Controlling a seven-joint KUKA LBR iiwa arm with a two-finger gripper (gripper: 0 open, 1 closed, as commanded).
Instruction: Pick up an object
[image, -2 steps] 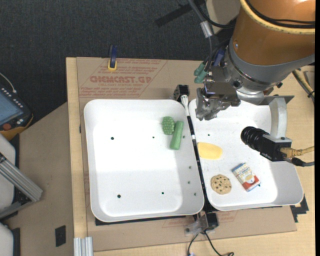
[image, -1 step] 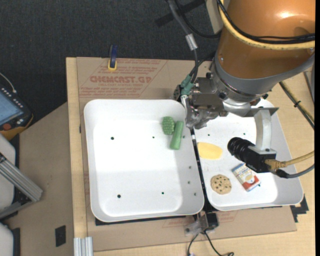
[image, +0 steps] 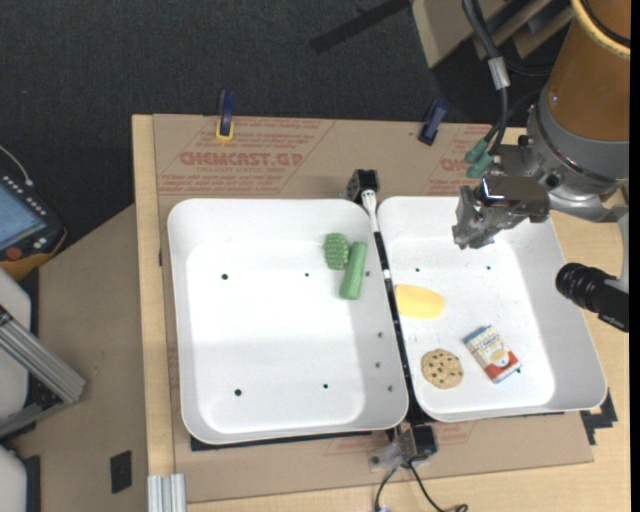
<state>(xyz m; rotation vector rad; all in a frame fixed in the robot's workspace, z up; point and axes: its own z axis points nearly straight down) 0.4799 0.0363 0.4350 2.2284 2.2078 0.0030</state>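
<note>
The hand (image: 478, 232) hangs over the right bin's (image: 565, 395) far side; whether anything is in it, I cannot tell. Below lie a yellow piece (image: 419, 301), cookie (image: 441, 368) and carton (image: 492, 353).

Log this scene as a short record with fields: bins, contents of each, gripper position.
bins: two shallow white bins side by side, left bin and right bin
left bin contents: green toy near its upper right corner
right bin contents: yellow piece, cookie, small box
gripper: gripper above the right bin's upper part, apart from all three things there
held: nothing seen in the gripper
</note>
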